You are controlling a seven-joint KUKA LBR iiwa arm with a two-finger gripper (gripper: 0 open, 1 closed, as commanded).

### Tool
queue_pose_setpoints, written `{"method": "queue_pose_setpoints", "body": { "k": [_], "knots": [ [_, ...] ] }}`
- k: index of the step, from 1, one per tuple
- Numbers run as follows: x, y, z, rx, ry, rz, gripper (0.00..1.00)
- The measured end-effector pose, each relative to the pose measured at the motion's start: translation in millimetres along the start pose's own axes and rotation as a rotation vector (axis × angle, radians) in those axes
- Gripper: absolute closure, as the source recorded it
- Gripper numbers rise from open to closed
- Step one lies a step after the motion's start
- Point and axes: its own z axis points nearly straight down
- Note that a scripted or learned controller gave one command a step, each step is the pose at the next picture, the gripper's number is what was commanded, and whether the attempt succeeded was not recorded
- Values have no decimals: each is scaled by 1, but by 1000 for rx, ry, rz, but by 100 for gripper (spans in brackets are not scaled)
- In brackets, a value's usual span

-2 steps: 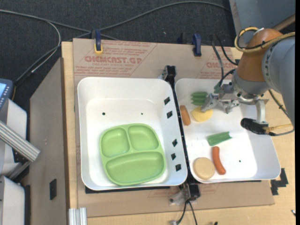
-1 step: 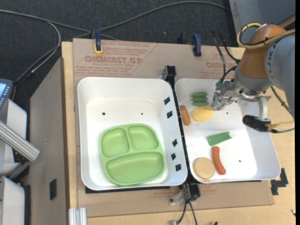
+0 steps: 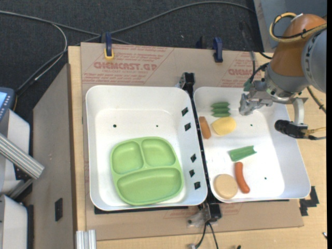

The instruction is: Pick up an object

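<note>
Lower right of frame: tan bun (image 3: 225, 185), red sausage (image 3: 241, 177), green strip (image 3: 241, 152) are lying untouched. Mid-right: yellow potato (image 3: 224, 126). I'm hovering my gripper (image 3: 248, 107) just beyond it, approaching; grip state unreadable, nothing visibly held. Next: descending squarely over the potato.

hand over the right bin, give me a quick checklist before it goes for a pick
1. Hand is over the right bin, near its far edge: ok.
2. Hand carries nothing: cannot tell, its tip is too small to read.
3. Nearest targets, the green ridged piece and the yellow piece, lie unobstructed: ok.
4. Yellow piece is separate from the orange sausage: not ok, they lie almost touching.
5. Red sausage is separate from the tan round piece: not ok, they sit side by side.
6. Green flat piece lies alone: ok.
</note>
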Motion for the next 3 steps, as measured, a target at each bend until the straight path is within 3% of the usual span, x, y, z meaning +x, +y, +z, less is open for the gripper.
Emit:
{"method": "queue_pose_setpoints", "body": {
  "k": [2,3],
  "knots": [
    [8,2,-114,-5,-1,0,100],
    [53,-11,-101,6,1,-1,100]
  ]
}}
